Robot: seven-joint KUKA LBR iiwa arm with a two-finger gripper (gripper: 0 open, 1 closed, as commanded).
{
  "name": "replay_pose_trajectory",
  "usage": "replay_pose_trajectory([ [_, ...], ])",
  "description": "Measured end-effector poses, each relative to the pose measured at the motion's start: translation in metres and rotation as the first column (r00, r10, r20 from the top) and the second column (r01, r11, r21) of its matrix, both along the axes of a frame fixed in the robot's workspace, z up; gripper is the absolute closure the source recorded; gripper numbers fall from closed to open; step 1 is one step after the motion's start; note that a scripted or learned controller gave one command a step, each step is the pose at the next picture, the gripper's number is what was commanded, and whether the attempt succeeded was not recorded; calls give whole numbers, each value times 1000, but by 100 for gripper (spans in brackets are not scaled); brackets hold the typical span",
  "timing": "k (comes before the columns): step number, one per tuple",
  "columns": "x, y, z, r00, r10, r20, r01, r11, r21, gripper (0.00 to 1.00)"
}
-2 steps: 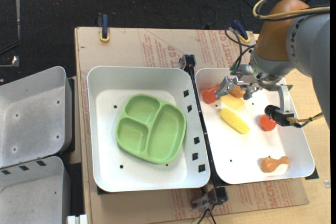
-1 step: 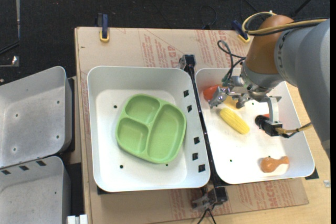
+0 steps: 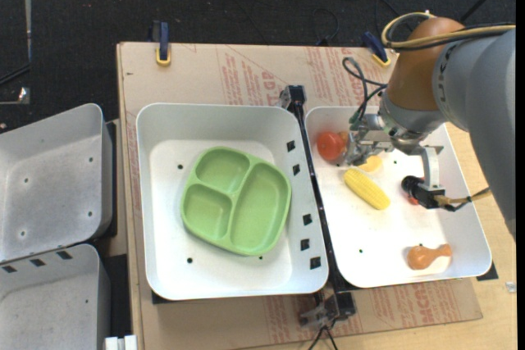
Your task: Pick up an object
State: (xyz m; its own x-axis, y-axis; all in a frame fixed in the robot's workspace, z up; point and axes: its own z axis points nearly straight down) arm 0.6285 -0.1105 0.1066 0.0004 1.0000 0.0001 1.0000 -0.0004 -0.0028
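Red lettering printed on the cardboard sheet (image 3: 246,65) under the bins is too faint to read. The gripper (image 3: 358,152) hangs low in the far left part of the right bin (image 3: 467,258), just beside a red tomato (image 3: 330,145) and above a corn cob (image 3: 367,188); how its grip is set cannot be told. An orange piece (image 3: 426,256) lies near-right. A green divided plate (image 3: 236,199) sits in the left bin (image 3: 164,266).

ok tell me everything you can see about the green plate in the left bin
The green plate is a light green divided tray, plastic by its look, with rounded corners and three compartments: two smaller ones toward the left, one long one on the right. It lies flat and right side up on the floor of the left bin, turned at a slant to the walls. Nothing lies in it, and it touches nothing but the bin floor.
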Motion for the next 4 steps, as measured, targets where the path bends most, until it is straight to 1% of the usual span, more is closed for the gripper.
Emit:
replay_pose_trajectory([
  [1,6,-2,62,1000,3,8,-3,1000,-1,100],
  [2,4,5,122,1000,4,8,-4,1000,-1,100],
  [3,5,6,140,1000,4,4,-4,1000,-1,100],
  [4,-1,60,126,1000,8,0,-8,1000,1,100],
])
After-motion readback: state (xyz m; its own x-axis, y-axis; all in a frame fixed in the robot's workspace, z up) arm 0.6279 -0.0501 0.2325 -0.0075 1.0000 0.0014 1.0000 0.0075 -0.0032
